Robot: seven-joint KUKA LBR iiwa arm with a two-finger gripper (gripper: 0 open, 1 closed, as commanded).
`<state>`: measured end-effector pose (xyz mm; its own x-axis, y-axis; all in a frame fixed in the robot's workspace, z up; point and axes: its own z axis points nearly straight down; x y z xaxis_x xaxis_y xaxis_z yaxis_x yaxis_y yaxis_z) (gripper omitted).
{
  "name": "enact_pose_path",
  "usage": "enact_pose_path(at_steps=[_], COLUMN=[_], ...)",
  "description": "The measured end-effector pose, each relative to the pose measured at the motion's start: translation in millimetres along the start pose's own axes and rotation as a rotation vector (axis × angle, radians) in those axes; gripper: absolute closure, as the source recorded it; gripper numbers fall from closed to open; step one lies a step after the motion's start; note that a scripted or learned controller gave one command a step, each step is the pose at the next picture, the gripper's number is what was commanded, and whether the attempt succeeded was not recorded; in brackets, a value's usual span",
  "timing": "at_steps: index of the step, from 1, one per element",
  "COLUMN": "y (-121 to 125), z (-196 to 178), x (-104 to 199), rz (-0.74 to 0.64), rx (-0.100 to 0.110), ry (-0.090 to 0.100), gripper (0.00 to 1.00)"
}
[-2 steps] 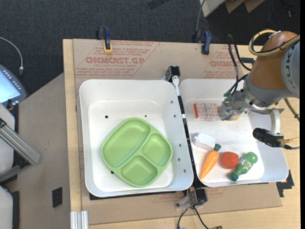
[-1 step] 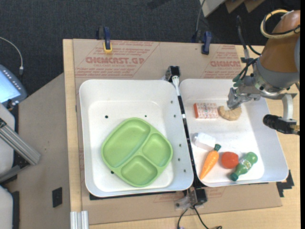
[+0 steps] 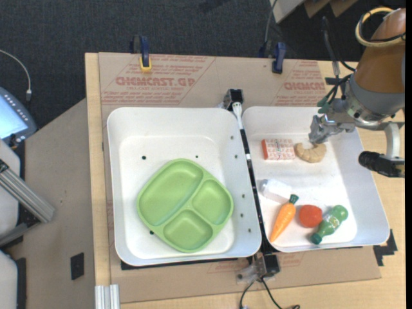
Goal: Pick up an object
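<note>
Tan and crescent-shaped, the pastry [image 3: 310, 152] lay in the right bin [image 3: 360, 192], with the hand [image 3: 320, 132] poised right at its upper edge; whether it was spread or pinching, I couldn't tell. Nothing looked lifted yet. A red-printed packet [image 3: 277, 149] sat just beside, while the carrot [image 3: 283, 219], tomato [image 3: 309, 215] and green bottle [image 3: 329, 224] lay well clear.

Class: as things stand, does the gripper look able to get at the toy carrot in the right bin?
Probably yes. The carrot lies uncovered, with the tomato close beside it; the gripper hangs by the croissant.
</note>
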<state>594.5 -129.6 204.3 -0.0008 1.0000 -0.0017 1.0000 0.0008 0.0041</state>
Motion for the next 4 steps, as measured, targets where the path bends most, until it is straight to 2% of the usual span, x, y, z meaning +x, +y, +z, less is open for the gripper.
enact_pose_path(at_steps=[1,3,4], y=[-12,-37,-51], z=[-13,-1,-6], x=[57,167,209], rz=[-0.005,-0.005,-0.004], rx=[0.005,0.008,0.007], ry=[0.004,0.004,0.005], gripper=[1.00,1.00,1.00])
